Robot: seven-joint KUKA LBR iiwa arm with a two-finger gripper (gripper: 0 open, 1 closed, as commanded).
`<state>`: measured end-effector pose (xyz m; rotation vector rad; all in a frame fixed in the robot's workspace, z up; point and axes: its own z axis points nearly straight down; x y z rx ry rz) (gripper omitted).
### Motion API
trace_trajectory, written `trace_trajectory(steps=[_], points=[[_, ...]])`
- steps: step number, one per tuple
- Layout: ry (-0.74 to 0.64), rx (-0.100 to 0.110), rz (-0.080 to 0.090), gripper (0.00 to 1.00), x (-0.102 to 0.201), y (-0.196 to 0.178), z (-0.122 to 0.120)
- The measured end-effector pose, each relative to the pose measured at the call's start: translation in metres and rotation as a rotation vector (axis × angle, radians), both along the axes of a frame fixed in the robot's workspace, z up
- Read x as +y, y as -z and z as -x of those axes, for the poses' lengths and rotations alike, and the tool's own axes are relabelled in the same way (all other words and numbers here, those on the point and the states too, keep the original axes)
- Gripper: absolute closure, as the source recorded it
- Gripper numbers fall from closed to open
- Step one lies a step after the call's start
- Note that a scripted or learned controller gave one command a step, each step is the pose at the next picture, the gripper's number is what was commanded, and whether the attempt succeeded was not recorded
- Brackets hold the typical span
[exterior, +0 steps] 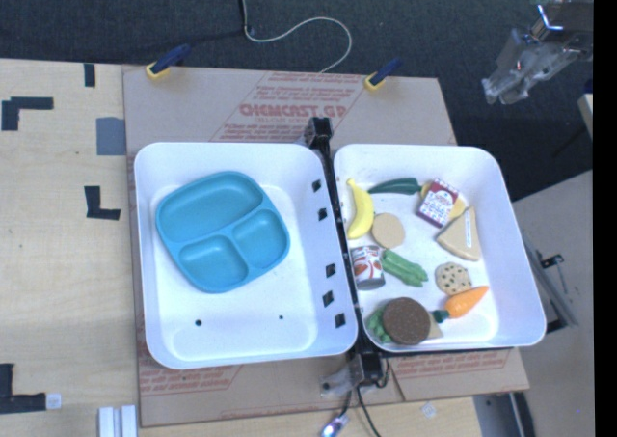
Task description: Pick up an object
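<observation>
Hovering well outside the right bin [516, 232], the gripper [509, 78] appears blurred; its state cannot be told. Recommend descending squarely over the isolated carrot [467, 301].

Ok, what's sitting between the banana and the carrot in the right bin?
In the camera view, the round tan cracker, the green pepper and the cookie lie between the banana and the carrot.
</observation>
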<state>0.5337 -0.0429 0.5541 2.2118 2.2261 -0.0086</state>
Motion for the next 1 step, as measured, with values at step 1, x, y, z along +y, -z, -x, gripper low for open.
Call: trace_trajectory(steps=[1], points=[[-0.001,0.000,0.001,1.00,0.0004,-0.0101,-0.0004]])
